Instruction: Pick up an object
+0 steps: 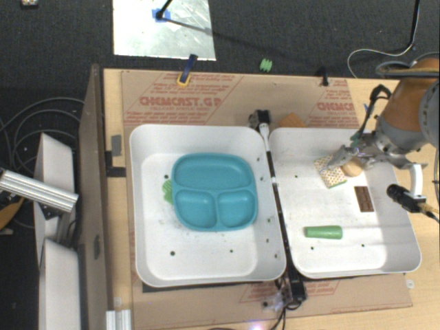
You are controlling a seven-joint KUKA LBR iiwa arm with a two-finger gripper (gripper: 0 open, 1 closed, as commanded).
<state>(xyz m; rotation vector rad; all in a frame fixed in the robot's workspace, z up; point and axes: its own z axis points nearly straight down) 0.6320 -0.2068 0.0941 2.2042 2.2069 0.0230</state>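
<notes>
Teal divided plate [214, 191] sits bright against the white left bin [148, 184], a green scrap [167, 190] peeking at its edge. In the white right bin [392, 246]: a green cylinder [324, 232], a dark brown block [364, 199], a cream, speckled-pattern square [332, 174] and a tan piece [353, 169]. The arm [405, 112] shows grey with orange.

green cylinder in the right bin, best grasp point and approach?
Grip the green cylinder at mid-length, coming straight down from above, fingers closing across its short width. It lies flat with its long axis roughly left-right on the right bin floor, with bare floor around it, so both sides look free for the fingers. The gripper is further back, by the patterned block.
</notes>
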